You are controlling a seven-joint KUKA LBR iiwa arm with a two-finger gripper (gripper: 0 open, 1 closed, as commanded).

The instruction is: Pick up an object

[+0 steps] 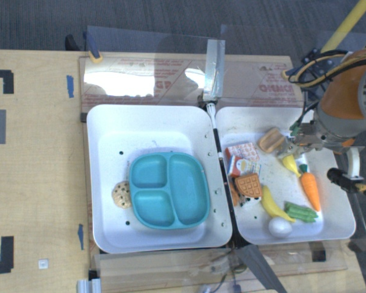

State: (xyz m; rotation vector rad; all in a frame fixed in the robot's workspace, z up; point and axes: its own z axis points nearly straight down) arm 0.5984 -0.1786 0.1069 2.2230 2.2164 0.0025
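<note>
Two white bins are sitting side by side on a wooden bench. A teal tray (169,190) and a cookie (121,195) are lying in the left bin (104,127). The gripper (300,138) is hanging over the right bin (344,221) beside a bread roll (271,140), above a carrot (310,190) and banana (273,205); its grip state I cannot tell.
</note>
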